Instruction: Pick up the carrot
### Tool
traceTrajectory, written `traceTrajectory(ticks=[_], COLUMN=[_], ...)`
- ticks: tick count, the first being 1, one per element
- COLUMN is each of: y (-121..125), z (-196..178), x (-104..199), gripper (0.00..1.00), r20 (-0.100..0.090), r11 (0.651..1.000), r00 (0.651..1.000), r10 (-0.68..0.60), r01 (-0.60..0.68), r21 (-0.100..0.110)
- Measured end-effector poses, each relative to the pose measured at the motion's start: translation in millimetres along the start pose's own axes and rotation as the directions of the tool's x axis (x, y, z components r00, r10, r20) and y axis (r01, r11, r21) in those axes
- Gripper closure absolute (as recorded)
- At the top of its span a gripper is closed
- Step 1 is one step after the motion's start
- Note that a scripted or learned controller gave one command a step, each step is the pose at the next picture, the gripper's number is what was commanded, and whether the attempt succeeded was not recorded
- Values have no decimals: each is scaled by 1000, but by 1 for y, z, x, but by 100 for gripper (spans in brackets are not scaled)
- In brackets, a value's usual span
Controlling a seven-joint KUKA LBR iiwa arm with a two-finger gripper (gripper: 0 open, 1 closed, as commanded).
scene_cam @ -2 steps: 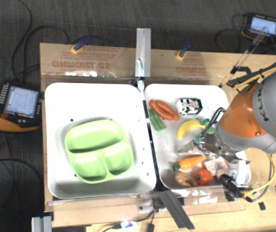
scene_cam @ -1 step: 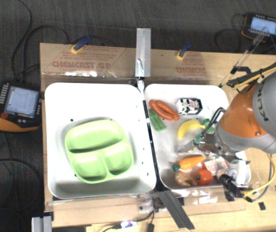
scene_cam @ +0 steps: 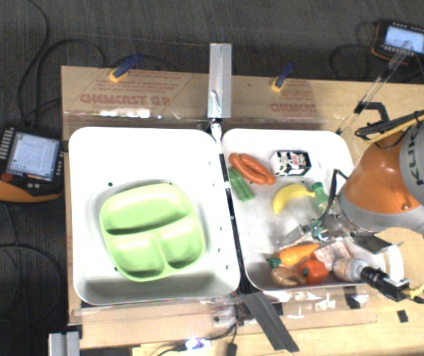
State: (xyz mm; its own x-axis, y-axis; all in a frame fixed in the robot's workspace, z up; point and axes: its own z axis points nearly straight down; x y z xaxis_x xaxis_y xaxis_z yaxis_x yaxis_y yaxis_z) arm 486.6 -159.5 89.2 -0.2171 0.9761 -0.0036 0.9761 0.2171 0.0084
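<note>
1. The carrot lies in the near part of the right bin, orange with a green end at its left, tilted a little so its thicker end points right toward the arm.
2. The tool sits just above the carrot's right end, low over the bin, with the arm's grey and orange wrist bulking over it from the right.
3. Whether the tool is released or clenched cannot be told from this view (the wrist covers it), and nothing is visibly grasped.
4. The carrot is crowded: a brown potato-like piece and a red-orange piece touch it on the near side, and a pale packet lies against its right end.
5. The likely risk is a pinch that catches a neighbour instead, or a contact near the carrot's end that rolls it away, since the tool seems offset from the carrot's middle.
6. The yellow banana and a green item lie just beyond, near enough to be nudged in a wide sweep.
7. The left bin holds a green divided tray, well apart from the work.
</note>
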Motion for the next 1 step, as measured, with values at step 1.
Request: traceTrajectory(ticks=[1], y=[8], z=[-179], x=[40], gripper=[0], r20=[-2], r11=[1000], r00=[1000], r10=[3], r01=[-3], r21=[10])
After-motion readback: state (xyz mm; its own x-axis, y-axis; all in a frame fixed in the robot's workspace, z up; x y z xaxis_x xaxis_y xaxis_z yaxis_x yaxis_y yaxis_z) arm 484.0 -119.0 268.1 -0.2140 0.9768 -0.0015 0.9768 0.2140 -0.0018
